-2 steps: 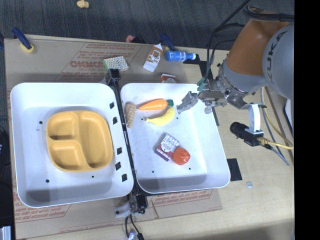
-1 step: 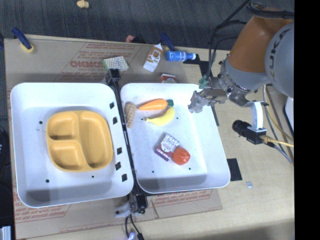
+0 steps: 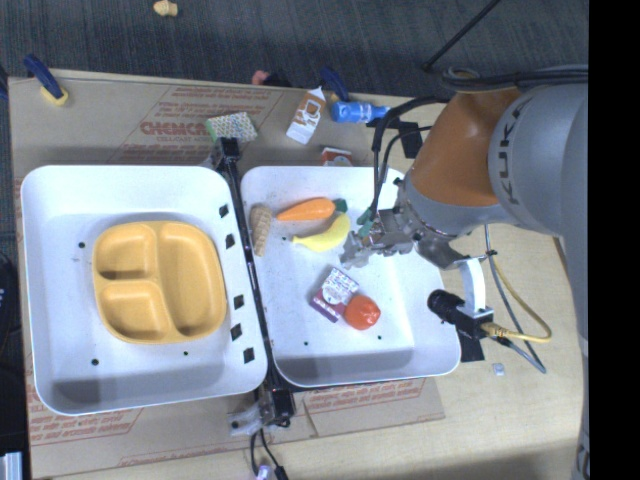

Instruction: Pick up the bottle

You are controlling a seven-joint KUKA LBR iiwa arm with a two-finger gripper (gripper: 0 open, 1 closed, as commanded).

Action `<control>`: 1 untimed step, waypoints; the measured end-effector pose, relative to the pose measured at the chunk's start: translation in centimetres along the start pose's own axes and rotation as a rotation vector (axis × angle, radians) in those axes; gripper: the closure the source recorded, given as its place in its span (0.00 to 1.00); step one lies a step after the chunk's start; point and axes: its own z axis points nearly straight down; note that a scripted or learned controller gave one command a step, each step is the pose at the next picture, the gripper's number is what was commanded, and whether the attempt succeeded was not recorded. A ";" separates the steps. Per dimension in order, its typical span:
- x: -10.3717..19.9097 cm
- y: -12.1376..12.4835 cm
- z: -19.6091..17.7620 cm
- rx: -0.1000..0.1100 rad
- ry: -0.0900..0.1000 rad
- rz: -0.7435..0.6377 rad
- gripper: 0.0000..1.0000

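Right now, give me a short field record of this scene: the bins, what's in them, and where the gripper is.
left bin: yellow divided plate
right bin: carrot, banana, cone, bottle with red cap
gripper: over right bin, beside banana, above bottle
bottle status: lying in bin, not held

You are looking at a robotics lab bench: cardboard sheet [image 3: 200,108] clamped under two white bins [image 3: 60,368], cabled industrial arm [image 3: 520,148] reaching in.
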 end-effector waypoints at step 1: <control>-0.7 -4.7 -2.0 0.000 0.001 0.024 1.00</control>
